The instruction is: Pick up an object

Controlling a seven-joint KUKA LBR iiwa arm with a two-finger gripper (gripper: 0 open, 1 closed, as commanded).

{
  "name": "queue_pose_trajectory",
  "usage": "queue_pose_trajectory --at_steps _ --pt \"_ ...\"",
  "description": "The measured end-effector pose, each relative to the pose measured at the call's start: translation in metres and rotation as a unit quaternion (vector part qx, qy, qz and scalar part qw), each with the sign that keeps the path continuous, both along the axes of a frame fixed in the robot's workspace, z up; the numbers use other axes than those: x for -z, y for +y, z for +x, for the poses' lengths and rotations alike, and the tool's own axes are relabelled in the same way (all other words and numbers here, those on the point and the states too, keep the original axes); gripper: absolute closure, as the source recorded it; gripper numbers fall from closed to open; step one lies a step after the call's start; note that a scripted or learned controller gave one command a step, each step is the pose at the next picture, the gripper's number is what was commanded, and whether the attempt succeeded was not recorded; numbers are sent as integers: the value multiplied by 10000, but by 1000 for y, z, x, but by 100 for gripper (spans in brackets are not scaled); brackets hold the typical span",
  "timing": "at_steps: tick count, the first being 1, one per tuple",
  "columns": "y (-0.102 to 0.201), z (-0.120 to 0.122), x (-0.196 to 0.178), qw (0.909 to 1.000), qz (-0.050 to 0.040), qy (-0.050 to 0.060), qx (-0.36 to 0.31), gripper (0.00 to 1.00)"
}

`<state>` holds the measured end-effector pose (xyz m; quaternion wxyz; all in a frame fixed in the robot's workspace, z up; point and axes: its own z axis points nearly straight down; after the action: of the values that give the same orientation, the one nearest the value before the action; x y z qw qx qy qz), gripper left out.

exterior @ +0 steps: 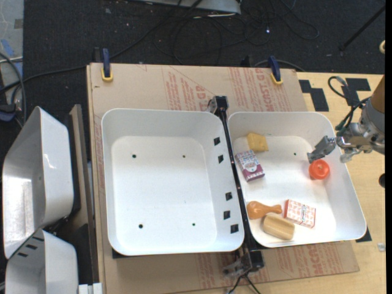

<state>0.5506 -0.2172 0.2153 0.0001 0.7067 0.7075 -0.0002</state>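
Observation:
The right bin (343, 188) holds several small items. A red round object (318, 170) lies near its right wall. My gripper (335, 150) hovers just above and behind that red object at the bin's right rim, open, with nothing between its fingers. A yellow chunk (258, 142) and a purple-and-white carton (250, 165) sit near the bin's left wall. Toward the front are an orange drumstick-shaped toy (263, 210), a tan bread roll (278, 226) and a red-and-white box (300, 213).
The left bin (116, 164) stands beside the right one, with a black divider strip (229, 176) between them. Both rest on a cardboard sheet (184, 84) held by clamps at the back. Grey tubs (37, 170) stand off the bench at far left.

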Motion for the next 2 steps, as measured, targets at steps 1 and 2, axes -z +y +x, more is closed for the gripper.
queue_pose_trajectory --at_steps 1,2 --pt "1 12 100 10000 -3 -11 12 0" --pt "81 -9 110 10000 26 16 -34 0"
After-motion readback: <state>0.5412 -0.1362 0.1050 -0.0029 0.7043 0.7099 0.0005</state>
